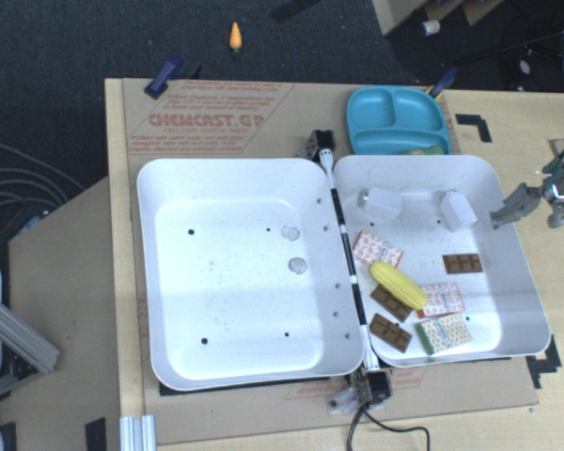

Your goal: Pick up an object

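Note:
The right bin point(508, 280) holds a yellow corn cob point(398, 285), three brown chocolate bars point(462, 263) point(389, 300) point(390, 332), several patterned packets such as a red and white one point(376, 250) and a green one point(444, 333), and two clear plastic pieces point(381, 202) point(457, 209). My gripper point(536, 210) hangs at the bin's right rim, high above the bin floor and well right of the objects. Its two grey fingers point(513, 205) stand apart, open, with nothing between them.
The left bin point(169, 280) holds two small clear discs point(290, 233) point(298, 266). A blue divided plate point(398, 120) lies behind the right bin. A blue clip point(163, 78) sits at the bench's far left corner, and a small orange carrot point(235, 36) lies on the floor.

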`<state>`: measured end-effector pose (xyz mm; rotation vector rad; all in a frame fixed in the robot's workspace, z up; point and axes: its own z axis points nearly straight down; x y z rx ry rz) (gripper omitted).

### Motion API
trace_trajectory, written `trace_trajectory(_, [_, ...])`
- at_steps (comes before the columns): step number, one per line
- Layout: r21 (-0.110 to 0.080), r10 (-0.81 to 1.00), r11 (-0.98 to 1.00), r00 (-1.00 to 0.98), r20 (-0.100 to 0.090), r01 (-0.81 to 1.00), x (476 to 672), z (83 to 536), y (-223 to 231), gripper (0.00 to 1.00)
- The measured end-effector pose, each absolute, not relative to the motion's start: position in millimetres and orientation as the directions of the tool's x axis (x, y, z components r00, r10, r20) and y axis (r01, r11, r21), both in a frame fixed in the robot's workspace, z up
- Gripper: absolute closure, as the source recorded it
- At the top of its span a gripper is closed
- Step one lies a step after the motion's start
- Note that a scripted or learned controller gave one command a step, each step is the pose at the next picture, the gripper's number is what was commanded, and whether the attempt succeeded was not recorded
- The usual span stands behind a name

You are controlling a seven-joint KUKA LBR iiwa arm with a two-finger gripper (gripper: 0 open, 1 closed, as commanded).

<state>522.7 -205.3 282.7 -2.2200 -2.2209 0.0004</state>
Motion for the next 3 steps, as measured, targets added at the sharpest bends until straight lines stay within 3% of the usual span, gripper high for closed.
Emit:
trace_trajectory(1, [-0.002, 1.0, 0.001, -0.001, 0.001, 1.0, 569.7, 134, -139, 0.0])
trace_trajectory(2, [0.004, 1.0, -0.001, 0.001, -0.002, 1.0, 571.3, 88, -99, 0.0])
trace_trajectory(3, [0.008, 1.0, -0.001, 0.001, 0.0, 1.0, 572.7, 98, -98, 1.0])
